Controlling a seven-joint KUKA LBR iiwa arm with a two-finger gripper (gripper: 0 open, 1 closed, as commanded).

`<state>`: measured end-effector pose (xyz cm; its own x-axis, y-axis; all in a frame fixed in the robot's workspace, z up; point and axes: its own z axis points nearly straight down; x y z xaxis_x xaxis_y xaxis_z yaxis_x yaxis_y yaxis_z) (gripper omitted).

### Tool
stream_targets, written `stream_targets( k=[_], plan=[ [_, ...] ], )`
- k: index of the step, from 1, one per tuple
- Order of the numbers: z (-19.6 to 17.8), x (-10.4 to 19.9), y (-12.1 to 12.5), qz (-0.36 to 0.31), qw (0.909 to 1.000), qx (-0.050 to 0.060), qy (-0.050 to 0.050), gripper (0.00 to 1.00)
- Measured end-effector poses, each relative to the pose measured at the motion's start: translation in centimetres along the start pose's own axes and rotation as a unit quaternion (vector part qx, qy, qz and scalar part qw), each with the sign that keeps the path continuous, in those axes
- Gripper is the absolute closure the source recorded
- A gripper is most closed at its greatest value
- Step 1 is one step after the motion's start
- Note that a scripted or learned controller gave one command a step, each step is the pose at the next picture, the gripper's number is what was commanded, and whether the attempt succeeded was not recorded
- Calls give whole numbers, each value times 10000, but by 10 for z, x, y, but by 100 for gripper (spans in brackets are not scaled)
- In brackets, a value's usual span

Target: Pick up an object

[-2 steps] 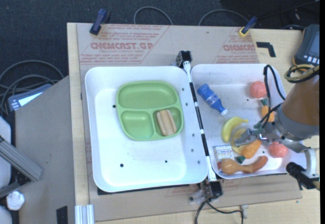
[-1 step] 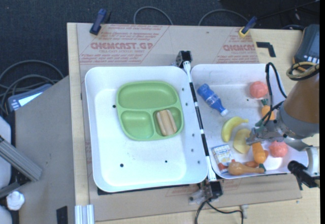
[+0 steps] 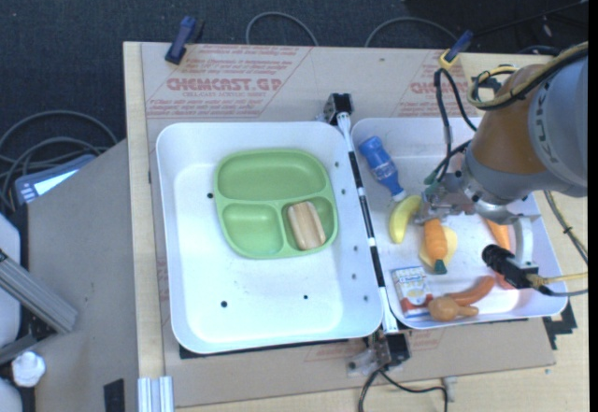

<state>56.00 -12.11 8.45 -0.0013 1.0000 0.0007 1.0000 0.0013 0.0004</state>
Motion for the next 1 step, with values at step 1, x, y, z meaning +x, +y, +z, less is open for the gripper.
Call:
stream_targets(
  k=[1],
  plan=[
    [-101,60,27,-3,10000,-14,1,100]
  ],
)
